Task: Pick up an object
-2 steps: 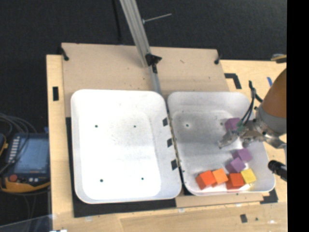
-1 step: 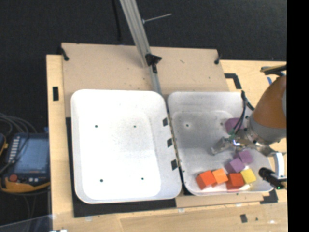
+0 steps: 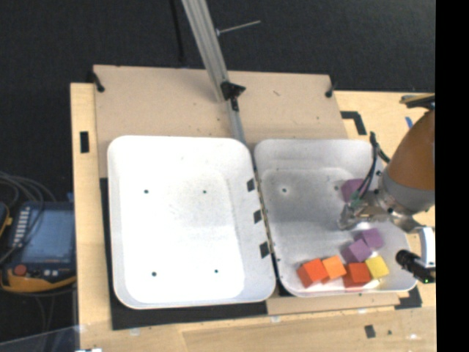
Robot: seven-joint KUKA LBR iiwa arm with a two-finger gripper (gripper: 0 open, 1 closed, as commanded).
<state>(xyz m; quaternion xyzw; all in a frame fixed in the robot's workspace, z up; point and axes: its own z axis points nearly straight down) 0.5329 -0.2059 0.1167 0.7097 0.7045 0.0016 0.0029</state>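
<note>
Camera view: you've got the gripper (image 3: pixel 355 216) low in the right bin (image 3: pixel 308 160), arm (image 3: pixel 412 163) coming in from the right. Can't tell its state, too small and blurred. Looks like approach/descent step, nothing visibly held.

Targets: purple block (image 3: pixel 352 188) just behind the gripper, touching or nearly. Second purple block (image 3: pixel 364 243) just in front. Along the bin's near edge: orange blocks (image 3: pixel 322 270), red block (image 3: pixel 358 273), yellow block (image 3: pixel 377 266), packed tight.

Next move prob. needs centring on one purple block, then a clean close and lift. Neighbours and bin wall crowd it. Left bin (image 3: pixel 183 218) and pole (image 3: pixel 209 42) are well apart.
</note>
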